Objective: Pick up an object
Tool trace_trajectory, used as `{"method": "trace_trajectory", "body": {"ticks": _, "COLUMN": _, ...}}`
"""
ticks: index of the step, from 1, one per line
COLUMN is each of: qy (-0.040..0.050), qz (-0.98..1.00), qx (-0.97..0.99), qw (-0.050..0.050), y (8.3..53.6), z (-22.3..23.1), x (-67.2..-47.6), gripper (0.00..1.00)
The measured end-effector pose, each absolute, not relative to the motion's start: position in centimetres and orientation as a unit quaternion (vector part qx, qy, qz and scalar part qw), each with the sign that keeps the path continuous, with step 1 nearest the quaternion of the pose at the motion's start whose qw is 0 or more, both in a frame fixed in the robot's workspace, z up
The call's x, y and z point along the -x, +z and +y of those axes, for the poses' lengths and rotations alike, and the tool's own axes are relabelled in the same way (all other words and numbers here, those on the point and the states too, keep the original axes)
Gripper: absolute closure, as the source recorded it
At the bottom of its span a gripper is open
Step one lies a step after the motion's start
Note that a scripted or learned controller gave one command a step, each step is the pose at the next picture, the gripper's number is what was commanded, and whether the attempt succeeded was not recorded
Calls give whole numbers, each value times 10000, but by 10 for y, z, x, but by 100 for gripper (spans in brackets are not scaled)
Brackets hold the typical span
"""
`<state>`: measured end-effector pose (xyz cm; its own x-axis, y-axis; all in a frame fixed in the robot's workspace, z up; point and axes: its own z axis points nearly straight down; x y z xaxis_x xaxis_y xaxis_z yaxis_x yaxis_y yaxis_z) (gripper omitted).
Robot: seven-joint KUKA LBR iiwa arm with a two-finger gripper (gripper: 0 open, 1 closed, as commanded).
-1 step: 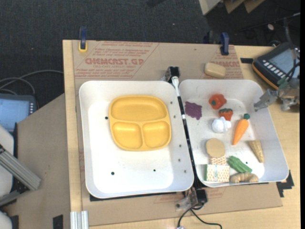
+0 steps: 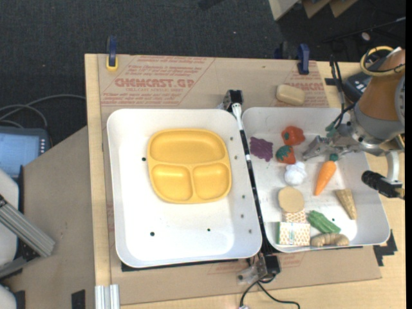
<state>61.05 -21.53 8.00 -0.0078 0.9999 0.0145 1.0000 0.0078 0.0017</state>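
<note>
Currently in approach: gripper [image 2: 322,148] hovers with fingers spread, holding nothing, above the right bin [image 2: 380,227]; carrot [image 2: 325,176] lies at its 6 o'clock; next, descend and close

Grey arm [image 2: 385,118] with orange band, metallic two-finger tool [image 2: 320,148]

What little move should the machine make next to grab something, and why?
Probably lower the end effector toward the carrot. It hangs over the right bin just above the carrot, which lies apart from the other toy foods, so it looks easiest to take.
</note>
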Motion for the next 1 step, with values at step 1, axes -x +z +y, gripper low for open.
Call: {"method": "trace_trajectory", "body": {"ticks": 1, "qy": -27, "qz": -7110, "qx": 7032, "qw": 9, "y": 85, "z": -110, "x": -637, "gripper": 0}}
